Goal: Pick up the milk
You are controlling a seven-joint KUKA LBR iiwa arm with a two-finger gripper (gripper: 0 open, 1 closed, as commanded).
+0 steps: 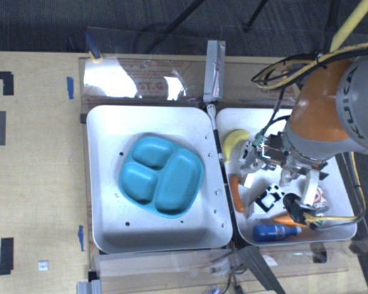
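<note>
1. Bottom of frame, right bin (346,182): a blue bottle (275,230) is lying on its side along the lower wall, with a small orange piece (286,220) just above it. Both are sitting close under the target, so any approach is needing to stay clear of them.
2. Just above these, a white block with black patches (270,198) is lying tilted in the lower middle of the right bin. I am reading this as the milk; judgement only, as no label is legible.
3. The gripper (292,182) is hanging directly over that spot, partly covering the milk. How far it is open, and whether it is gripping anything, cannot be told: wrist and cables are masking it.
4. An orange carrot-like stick (235,195) is running along the bin's left wall, near the milk. A red-and-white item (319,198) is lying to the right, half under the wrist.
5. A yellow object (234,141) is resting in the upper left corner of the right bin, well apart from the milk.
6. Advice for this step: line the jaws up across the carton's narrow sides, descend straight, close only once the block is sitting squarely between them, and lift vertically. The tilt is making a glancing grip likely, in my judgement.
7. Left bin (104,164): a blue divided plate (162,173) is sitting in the middle, not involved.
8. Upper right: the arm (322,109), with its orange band, is reaching in over the right bin.
</note>
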